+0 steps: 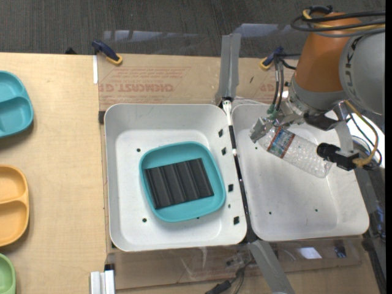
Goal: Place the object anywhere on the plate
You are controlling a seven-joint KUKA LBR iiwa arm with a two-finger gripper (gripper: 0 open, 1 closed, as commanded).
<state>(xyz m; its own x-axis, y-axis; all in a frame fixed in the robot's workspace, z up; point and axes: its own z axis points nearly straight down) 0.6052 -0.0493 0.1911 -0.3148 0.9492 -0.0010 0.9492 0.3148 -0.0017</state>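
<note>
While the teal plate [182,181] sits square in the left bin [122,164] with its dark ribbed insert [178,182] facing up, nothing rests on it, so the task is not yet done. Further back and to the right, a clear plastic bottle [297,150] lies tilted in the far part of the right bin [306,219], cap end pointing left toward the divider. The gripper [275,122] is at the bottle's cap end under the orange-banded wrist; whether it is wide, narrow or holding the bottle cannot be told from this angle.

Risks, as I judge them: a smooth, round, crinkly bottle taken near one end could swing or slip out on the lift; it could also clip the raised rims between the bins on the way across; and set on the ribbed insert it might roll off the plate.

The bottle's label [281,143] is blue and red, too small to read. On the cardboard [153,81] at the far side, mirrored print seems to read "CHEMCAST".
</note>
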